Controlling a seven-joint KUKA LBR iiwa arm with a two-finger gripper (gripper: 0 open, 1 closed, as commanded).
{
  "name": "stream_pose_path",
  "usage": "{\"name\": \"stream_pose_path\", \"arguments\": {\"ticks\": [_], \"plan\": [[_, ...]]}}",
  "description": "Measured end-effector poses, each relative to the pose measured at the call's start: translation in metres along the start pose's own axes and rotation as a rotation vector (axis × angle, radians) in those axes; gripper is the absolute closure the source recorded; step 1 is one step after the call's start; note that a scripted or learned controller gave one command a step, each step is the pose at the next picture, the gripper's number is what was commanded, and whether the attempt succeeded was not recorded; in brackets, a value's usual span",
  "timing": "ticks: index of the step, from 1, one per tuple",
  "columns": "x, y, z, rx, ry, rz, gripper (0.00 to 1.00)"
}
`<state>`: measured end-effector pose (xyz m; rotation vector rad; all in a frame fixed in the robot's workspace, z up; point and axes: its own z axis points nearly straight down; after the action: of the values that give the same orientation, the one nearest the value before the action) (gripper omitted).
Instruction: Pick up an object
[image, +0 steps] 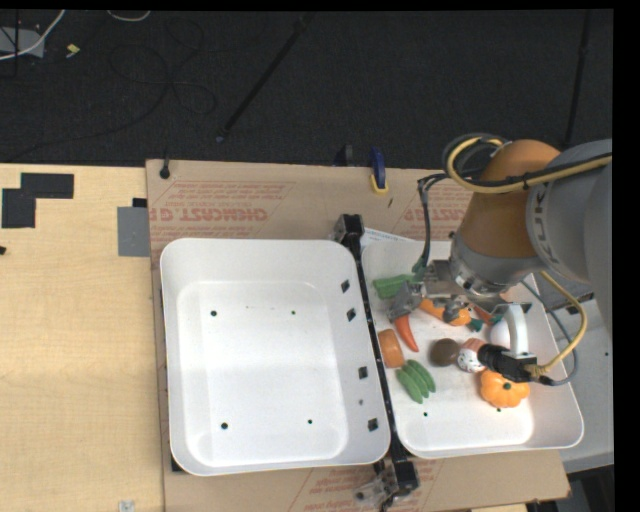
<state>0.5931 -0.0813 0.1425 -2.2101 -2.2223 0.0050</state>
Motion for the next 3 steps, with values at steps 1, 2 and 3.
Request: {"name": "stream_pose_path", "arguments": {"ticks": [1, 2, 3], "plan": [[-0.002, 0.003, 0.058, -0.003, -0.002, 0.007, 0.0], [0.0, 0.053, 0.054, -0.009, -0.003, 0.004, 0.0], [-0.001, 0.051, 0.044, -0.003, -0.001, 0.007, 1.0]]}}
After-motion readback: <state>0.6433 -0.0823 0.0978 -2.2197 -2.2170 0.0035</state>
